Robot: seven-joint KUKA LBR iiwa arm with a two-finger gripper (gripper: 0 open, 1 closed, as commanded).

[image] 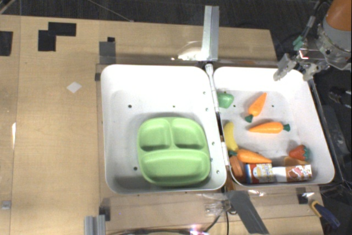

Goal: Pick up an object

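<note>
My gripper (296,69) hangs over the far right corner of the right bin (318,113), at the end of the grey arm with its orange band (340,11). Its fingers (282,70) are spread apart, open, with nothing between them. Below it in the bin lie two orange carrots (256,104) (268,127), a small green piece (224,99), a yellow banana (230,136), a third carrot (253,157), a strawberry (298,152) and a labelled bottle (278,173) along the near wall. The nearest carrot lies left of and nearer than the gripper.
The left bin (118,118) holds a green divided plate (173,149). A metal post (211,33) stands behind the wall between the bins. Wooden bench top (49,135) stretches to the left.
</note>
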